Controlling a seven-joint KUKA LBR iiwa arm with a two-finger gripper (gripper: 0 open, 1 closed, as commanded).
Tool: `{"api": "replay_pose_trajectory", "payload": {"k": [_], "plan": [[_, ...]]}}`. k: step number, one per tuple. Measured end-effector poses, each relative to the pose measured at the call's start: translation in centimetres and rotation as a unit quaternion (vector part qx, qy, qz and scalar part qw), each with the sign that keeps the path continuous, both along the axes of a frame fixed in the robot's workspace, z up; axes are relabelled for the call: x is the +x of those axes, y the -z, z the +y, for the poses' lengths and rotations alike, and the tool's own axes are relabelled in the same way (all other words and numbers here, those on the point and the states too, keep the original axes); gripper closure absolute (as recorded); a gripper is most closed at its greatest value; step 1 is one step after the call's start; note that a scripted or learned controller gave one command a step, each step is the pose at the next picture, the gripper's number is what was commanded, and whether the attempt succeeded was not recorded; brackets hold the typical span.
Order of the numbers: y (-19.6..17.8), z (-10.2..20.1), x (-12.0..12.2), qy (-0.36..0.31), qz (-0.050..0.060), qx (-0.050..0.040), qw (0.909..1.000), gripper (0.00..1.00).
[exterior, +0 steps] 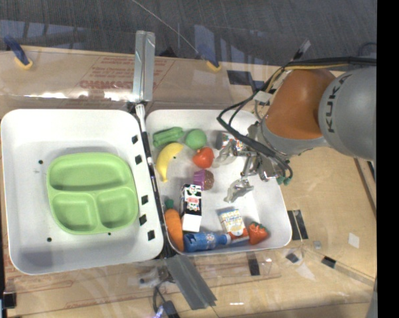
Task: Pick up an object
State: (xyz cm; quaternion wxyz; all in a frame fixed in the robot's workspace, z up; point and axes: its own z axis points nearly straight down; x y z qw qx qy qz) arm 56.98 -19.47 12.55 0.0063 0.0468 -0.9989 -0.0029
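Observation:
My gripper (233, 169) hangs over the middle right of the right bin (273, 204), its two metal fingers spread apart and pointing left, with only white bin floor between them. It is open. Just left of the fingers lie a red tomato-like toy (203, 157) and a small purple piece (203, 179). Farther left are a yellow banana (167, 159), a green vegetable (167, 136) and a light green ball (196, 138). Along the near side sit a black-and-white carton (192, 205), a carrot (174, 227), a blue bottle (206, 242), a small packet (231, 222) and a red strawberry (257, 232).
The left bin (20, 151) holds a green divided plate (92, 192). A metal bar (144, 65) stands at the back between the bins. Black cables (242, 108) loop from the orange-banded wrist (298, 105) over the right bin's far edge.

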Motion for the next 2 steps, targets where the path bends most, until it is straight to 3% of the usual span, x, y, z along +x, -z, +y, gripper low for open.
{"api": "replay_pose_trajectory", "payload": {"k": [1, 2], "plan": [[3.3, 8.2, -4.6, -0.001, -0.007, -0.0015, 1.0, 0.0], [3.3, 10.1, 0.6, -0.013, -0.008, -0.0022, 0.9999, 0.0]]}}
